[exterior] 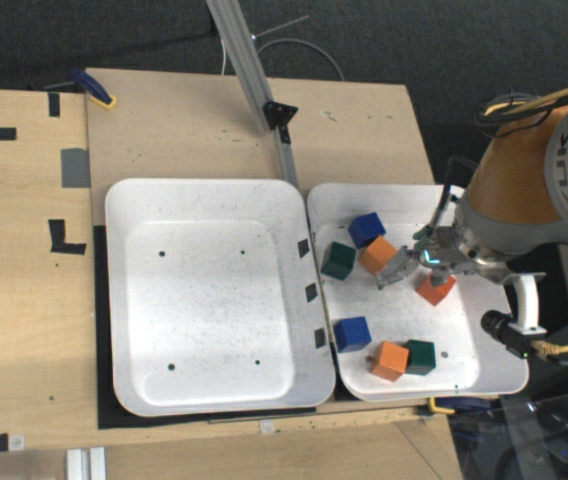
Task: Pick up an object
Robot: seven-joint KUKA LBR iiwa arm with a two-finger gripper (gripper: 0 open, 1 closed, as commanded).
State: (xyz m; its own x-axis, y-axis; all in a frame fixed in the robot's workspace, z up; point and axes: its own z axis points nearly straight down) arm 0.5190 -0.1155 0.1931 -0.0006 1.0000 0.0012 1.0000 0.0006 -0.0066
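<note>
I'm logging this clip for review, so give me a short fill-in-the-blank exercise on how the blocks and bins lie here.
1. All the blocks lie in the ___ bin.
2. Beside the upper blue block and the upper orange block lies a dark ___ block.
3. The gripper hovers between the upper orange block and the ___ block.

Missing words: right; green; red

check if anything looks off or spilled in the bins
Nothing stands out. The blocks all lie inside the right bin, scattered at loose angles; the gripper sits low among them beside an orange block.
</note>
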